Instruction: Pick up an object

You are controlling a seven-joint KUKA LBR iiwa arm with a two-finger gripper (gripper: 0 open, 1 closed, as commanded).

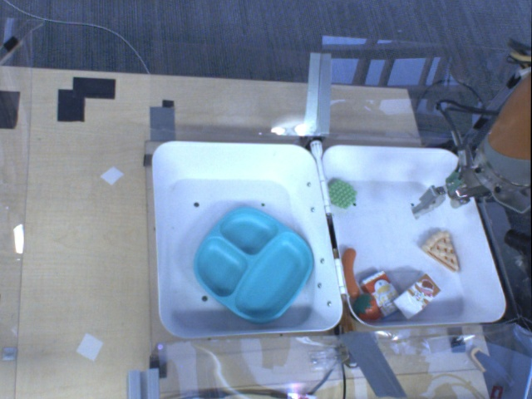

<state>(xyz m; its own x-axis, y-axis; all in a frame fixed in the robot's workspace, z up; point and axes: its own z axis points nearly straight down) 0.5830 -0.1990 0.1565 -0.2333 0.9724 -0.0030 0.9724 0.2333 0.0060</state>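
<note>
the waffle [440, 250] lies flat in the right bin [391, 169], close to our gripper [429, 202], so we think it is the easy one to grab. our gripper hangs just above it with its fingers a little apart, pinching nothing. the green ball [342, 193] sits far off by the wall. the small boxes [405, 294] crowd the front corner. the blue plate [253, 263] rests in the left bin [170, 223].

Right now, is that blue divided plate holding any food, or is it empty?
Empty. The blue plate lies flat in the left bin, and all three of its compartments show only bare blue.
</note>
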